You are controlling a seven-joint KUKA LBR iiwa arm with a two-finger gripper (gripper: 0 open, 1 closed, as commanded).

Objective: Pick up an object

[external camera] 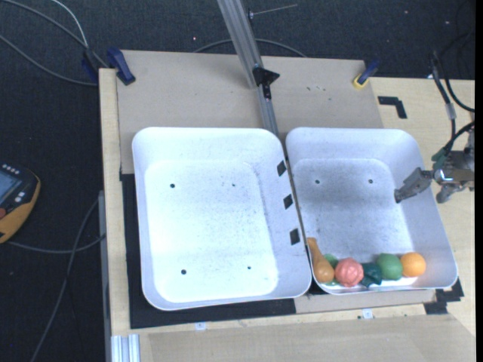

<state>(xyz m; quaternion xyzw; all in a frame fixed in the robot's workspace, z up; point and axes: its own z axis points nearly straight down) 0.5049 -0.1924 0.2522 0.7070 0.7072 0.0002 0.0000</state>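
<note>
While two white bins (204, 145) sit on the tan bench (196, 89), the hand (430, 183) hangs spread.

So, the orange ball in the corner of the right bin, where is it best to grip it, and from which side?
Probably from above, across the widest part of the orange ball. It is round and sits against the right bin wall, with the green ball close beside, so only its top is free.

- The gripper (424, 186) is small, dark grey metal, seen over the right bin's (427, 225) right rim.
- One dark, wedge-shaped finger (410, 185) tapers to a point above that bin's floor.
- Behind it sits a pale, shiny metal block.
- Thin black cables (451, 104) run above the gripper.
</note>
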